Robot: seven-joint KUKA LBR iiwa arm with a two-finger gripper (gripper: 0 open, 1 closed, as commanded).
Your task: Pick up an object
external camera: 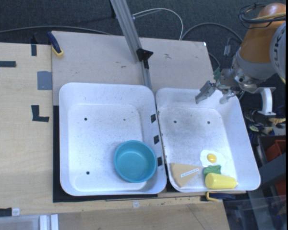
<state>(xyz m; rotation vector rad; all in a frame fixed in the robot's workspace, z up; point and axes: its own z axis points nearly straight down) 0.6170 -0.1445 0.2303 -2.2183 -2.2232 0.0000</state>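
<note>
Yellow toy (220,180) low in right bin (240,128), claw (214,94) spread wide over its far rim, gripping nothing.

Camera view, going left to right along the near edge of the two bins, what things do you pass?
Blue bowl → tan wedge → yellow corn. The fried egg and the green piece lie above the corn, overlapping its span, so they are left out.

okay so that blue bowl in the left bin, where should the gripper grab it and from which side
Probably by the rim. The blue bowl sits upright, mouth open to the camera, so a descent from above with one finger inside and one outside the wall should work. Pick the rim arc facing the left bin's open floor; the opposite side crowds the bin's wall. The gripper is over the right bin.
</note>
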